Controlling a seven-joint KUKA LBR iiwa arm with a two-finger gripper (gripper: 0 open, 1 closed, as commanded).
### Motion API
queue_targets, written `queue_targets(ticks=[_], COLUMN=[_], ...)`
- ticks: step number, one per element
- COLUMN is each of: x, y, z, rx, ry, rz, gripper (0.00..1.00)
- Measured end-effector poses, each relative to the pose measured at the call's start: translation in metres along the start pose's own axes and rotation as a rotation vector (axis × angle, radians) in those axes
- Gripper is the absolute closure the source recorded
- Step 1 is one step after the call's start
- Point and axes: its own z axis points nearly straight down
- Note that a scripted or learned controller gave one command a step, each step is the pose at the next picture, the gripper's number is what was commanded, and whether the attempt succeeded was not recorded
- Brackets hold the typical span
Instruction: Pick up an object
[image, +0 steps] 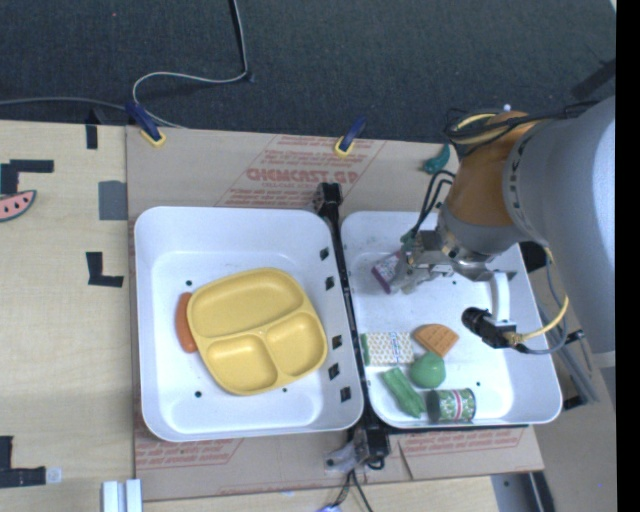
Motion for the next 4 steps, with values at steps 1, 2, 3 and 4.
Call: queue_targets(ticks=[1, 2, 3, 4], x=[0.000, 0.001, 0.001, 0.001], y=[0.000, 0.020, 0.021, 0.021], z=[0.000, 0.037, 0.028, 0.028], rx=[0.000, -0.001, -0.002, -0.003], ry=[0.000, -0.003, -0.005, -0.005], rz=[0.000, 0.001, 0.000, 0.000], gripper=[0.00, 0.00, 1.00, 0.00])
